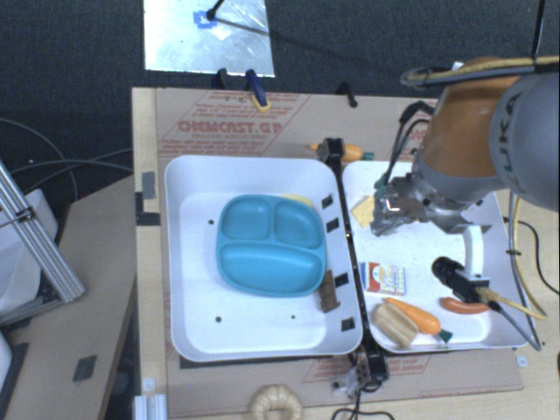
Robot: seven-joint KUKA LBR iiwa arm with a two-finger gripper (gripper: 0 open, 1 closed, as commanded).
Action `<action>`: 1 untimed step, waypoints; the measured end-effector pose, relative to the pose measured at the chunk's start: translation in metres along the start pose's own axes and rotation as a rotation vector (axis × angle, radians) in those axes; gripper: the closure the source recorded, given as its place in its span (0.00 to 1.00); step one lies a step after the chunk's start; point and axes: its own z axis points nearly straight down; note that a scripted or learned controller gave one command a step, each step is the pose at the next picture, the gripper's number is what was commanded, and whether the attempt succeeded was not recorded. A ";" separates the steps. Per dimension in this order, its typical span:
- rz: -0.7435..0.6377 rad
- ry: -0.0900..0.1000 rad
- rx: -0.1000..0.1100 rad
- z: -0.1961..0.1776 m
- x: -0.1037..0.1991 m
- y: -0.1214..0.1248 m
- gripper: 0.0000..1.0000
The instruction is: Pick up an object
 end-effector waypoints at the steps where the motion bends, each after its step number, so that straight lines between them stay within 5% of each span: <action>1: -0.004 0.001 -0.001 -0.002 0.008 0.004 1.00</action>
